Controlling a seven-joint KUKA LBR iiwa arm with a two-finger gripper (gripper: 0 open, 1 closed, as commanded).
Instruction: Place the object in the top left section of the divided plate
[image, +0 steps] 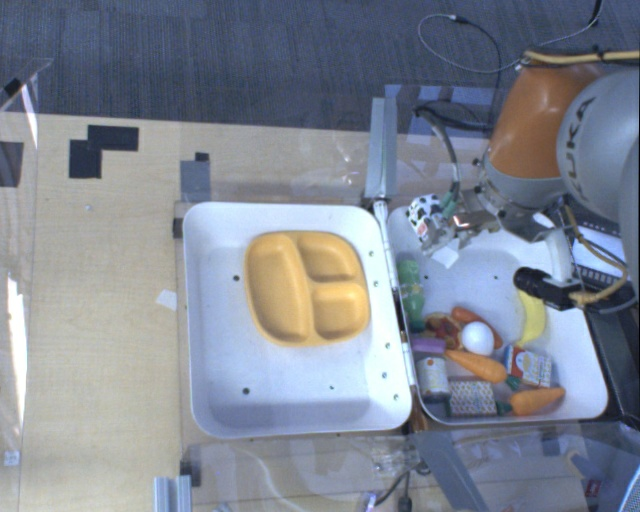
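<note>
Two white bins sit side by side on the bench in front of you. The left bin (215, 380) holds a yellow divided plate (305, 287) with one long section down its left side and two smaller sections on its right. All three sections look bare.

The right bin (590, 385) holds a heap of toy food along its near edge: a carrot (477, 365), a white egg (477, 337), a banana (534, 318) and some small packets.

The arm (565, 120) reaches in from the right, over the far corner of the right bin. Its gripper (450, 225) sits low at that corner, right against a small white toy with black spots (426, 211). You cannot tell from this angle whether the gripper is wide, narrow or closed on the toy; the wrist hides the tips.

The step in hand looks like the pick. The spotted toy seems to be the target, and it is in the right bin, well apart from the plate.

Next, you need a sure grip on the toy, then a lift clear of the divider between the bins. After that, carry it left to the plate's far left end. Aim carefully, since the ridges between sections are low and the toy could roll across.
</note>
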